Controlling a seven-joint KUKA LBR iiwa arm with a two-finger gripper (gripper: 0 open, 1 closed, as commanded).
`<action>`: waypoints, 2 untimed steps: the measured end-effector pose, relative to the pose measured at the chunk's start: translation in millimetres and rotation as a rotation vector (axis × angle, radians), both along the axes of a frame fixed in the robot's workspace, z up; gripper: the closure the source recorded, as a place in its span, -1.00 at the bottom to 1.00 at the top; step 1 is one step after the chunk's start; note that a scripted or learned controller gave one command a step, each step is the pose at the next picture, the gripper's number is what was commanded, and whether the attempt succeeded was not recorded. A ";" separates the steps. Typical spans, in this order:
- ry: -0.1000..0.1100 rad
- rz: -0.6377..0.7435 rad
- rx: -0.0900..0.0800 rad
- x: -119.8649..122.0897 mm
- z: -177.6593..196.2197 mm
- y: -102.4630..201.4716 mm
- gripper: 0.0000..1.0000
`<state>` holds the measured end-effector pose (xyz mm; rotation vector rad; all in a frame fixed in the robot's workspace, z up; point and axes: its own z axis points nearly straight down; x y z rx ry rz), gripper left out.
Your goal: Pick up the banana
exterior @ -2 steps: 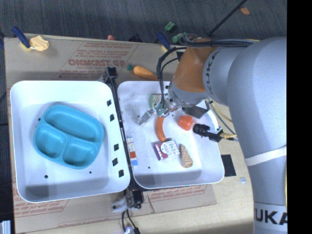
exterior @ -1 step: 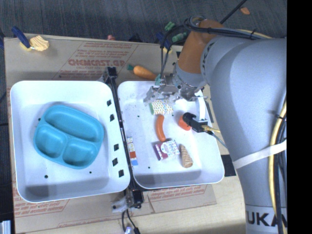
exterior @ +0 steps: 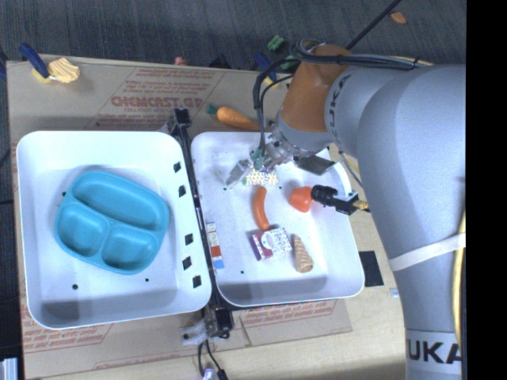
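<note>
The gripper (exterior: 252, 167), fingers parted with nothing between them, hovers over the upper part of the right bin (exterior: 337, 283), directly above an orange sausage-shaped item (exterior: 260, 205); which of the bin's items is the banana cannot be determined, and the left bin (exterior: 40, 153) contains a blue divided tray (exterior: 111, 220).

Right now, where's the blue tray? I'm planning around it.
The blue tray lies in the white bin on the camera view's left, apart from the tool over the other bin.

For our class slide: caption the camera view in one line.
Arm's gripper hovers in right bin; blue tray in left bin.
</note>
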<state>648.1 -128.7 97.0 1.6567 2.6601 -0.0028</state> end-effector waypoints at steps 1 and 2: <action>0.006 -0.077 0.004 4.8 43.1 -55.8 -1.00; 0.001 0.272 0.001 -7.4 -0.7 -5.0 -1.00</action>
